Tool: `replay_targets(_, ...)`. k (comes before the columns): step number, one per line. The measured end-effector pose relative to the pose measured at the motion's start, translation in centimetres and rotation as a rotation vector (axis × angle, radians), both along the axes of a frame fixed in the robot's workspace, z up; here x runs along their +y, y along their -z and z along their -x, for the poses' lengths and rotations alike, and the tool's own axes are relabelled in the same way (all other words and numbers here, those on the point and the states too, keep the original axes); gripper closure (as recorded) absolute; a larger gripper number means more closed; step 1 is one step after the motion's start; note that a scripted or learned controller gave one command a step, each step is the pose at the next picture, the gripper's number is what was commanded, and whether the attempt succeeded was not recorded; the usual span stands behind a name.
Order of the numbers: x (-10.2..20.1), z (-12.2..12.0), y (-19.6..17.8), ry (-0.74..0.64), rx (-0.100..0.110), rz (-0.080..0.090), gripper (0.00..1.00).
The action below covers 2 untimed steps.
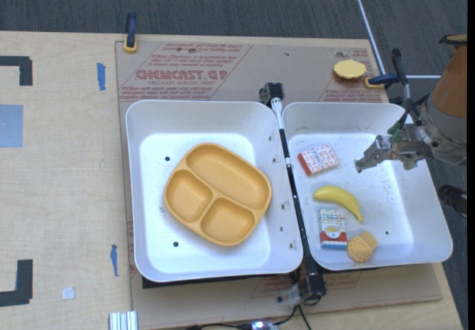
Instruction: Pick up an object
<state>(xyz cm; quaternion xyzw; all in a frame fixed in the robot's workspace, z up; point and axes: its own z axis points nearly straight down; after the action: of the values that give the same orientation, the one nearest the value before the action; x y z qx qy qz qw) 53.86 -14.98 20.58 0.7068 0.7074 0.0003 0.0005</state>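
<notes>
In the left white bin [141,173] sits a yellow-orange plastic tray with three compartments [217,193], lying flat with nothing in it. The right white bin [423,247] holds the small stuff: a red-and-white printed carton [318,160] near the upper left, a yellow toy banana [339,200] just below it, a small red-and-white juice-box-like carton [333,229] below that, with a tan round cookie-like piece [361,247] beside it at the front. The hand [369,161] hangs over the right bin's upper right part, right of the printed carton and apart from it, with nothing between its fingers; can't tell from here whether they're spread or closed. The banana looks like the easiest pick: likely light, rigid plastic, smooth, so a bit slippery. Best taken across the thick middle, fingers square to its long axis. The flat cartons lie low, so there's less to grab. A yellow disc [349,69] sits on the desk [59,195] behind the bins.
</notes>
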Motion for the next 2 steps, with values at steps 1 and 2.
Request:
replay_targets(1,0.9,-3.8,12.0,-0.001,-0.002,0.001,0.0)
replay_targets(2,5.9,2.4,12.0,0.0,0.0,-0.002,0.0)
